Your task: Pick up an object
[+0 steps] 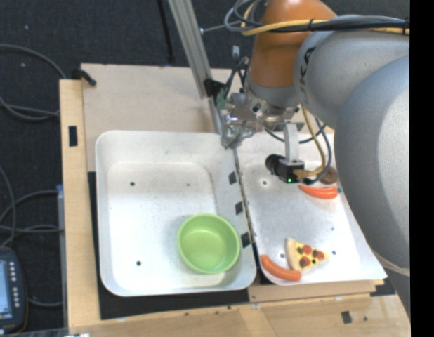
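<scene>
A green bowl [208, 242] stands upright in the near right corner of the left bin [133, 188]. The right bin [287, 216] holds a toy pizza slice [303, 253] near its front edge, a red sausage [280, 267] just in front of that, and an orange carrot-like piece [319, 190] by the arm. My gripper [234, 128] hangs over the far end of the divider between the two bins, well away from all of these. Its tip is a tangle of metal parts and cables.
A slanted aluminium post [192, 41] rises from behind the bins next to the gripper. A black module with a green light [286, 168] hangs under the wrist over the right bin. The big grey arm covers the bench's right side.
</scene>
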Controlling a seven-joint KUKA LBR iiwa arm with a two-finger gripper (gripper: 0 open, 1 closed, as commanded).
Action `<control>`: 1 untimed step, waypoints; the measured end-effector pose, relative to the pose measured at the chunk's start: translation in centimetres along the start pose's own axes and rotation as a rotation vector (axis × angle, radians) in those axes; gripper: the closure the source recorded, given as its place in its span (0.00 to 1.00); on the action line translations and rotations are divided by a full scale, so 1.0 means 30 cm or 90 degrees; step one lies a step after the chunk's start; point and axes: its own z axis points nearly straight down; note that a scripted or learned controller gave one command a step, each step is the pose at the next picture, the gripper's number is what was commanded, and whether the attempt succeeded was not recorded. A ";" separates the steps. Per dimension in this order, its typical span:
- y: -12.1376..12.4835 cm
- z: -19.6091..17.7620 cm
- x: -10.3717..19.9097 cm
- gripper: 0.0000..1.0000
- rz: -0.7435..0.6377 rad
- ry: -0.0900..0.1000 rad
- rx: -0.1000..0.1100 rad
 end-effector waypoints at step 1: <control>-0.002 -0.002 -0.011 0.00 0.002 -0.002 0.001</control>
